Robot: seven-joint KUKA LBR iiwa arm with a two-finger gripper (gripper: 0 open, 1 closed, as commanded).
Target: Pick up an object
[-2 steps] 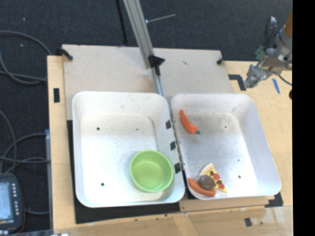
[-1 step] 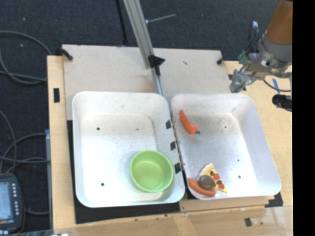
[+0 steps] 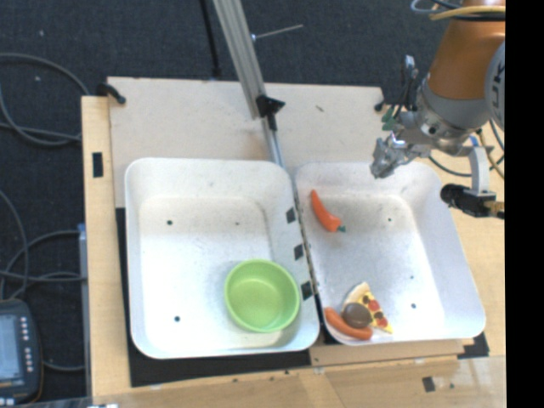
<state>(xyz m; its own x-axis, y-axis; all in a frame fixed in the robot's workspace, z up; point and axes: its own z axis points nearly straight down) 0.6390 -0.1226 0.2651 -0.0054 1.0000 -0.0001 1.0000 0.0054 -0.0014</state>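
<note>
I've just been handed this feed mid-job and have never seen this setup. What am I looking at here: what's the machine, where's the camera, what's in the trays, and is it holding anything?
You have one picture, taken by a fixed camera above the bench, looking down at a slant. The machine is a robot arm, grey with an orange band, reaching in from the right. At its tip is a two-finger gripper, poised over the far edge of the right bin. I see nothing between its fingers, so it holds nothing.

Two shallow white bins sit side by side. The left bin holds a green bowl near its front right corner. The right bin holds an orange toy carrot near its back left, and in the front left corner a toy pizza slice, a brown round piece and an orange sausage-like toy clustered together.
</note>
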